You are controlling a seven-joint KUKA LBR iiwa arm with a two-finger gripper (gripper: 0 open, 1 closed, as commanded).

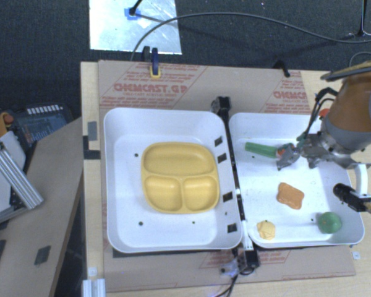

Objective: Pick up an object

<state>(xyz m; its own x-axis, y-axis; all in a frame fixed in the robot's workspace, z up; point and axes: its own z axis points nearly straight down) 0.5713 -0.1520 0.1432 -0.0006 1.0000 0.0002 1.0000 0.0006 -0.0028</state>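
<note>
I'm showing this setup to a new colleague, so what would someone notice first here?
The big yellow divided tray sitting in the middle of the left bin stands out most. Next, the arm's end effector in the right bin, close to one end of a green stick-shaped object. Nearer the front lie an orange piece, a green ball and a small yellow piece.

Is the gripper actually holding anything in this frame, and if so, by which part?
It cannot be told. The gripper sits at the right end of the green stick-shaped object in the right bin, but an actual hold is not visible.
</note>
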